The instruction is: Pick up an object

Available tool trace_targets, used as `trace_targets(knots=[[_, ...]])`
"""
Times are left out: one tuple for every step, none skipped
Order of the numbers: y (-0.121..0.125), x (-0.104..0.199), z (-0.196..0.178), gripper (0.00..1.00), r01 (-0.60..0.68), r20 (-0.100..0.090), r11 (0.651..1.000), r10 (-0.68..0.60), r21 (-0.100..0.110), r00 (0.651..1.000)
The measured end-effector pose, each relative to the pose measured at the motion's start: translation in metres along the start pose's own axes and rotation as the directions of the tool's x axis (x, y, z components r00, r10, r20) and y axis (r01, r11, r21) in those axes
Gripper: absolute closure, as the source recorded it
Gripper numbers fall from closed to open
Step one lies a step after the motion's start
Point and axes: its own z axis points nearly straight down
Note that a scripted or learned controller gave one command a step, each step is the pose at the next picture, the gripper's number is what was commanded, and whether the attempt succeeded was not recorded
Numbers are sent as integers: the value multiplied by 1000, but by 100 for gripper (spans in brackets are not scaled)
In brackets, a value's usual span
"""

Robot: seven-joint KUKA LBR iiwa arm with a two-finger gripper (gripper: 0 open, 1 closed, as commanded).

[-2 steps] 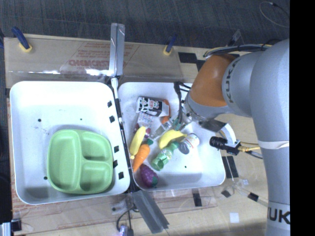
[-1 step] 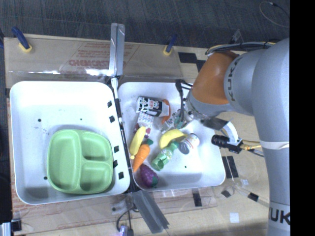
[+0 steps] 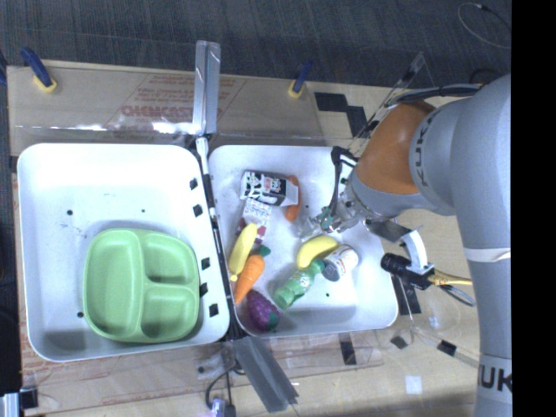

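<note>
The claw (image 3: 328,221) is parked right above the toy banana (image 3: 315,249), its grip state can't be told, and the crowding green bottle (image 3: 296,287) could get nudged instead.

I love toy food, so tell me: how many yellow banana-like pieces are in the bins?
2. One banana lies mid right bin beside the gripper; another lies along its left wall above the carrot. More may be hidden.
</note>
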Motion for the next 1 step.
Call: trace_targets(knots=[[0,0,0,0,0,0,1000,0,0,1000]])
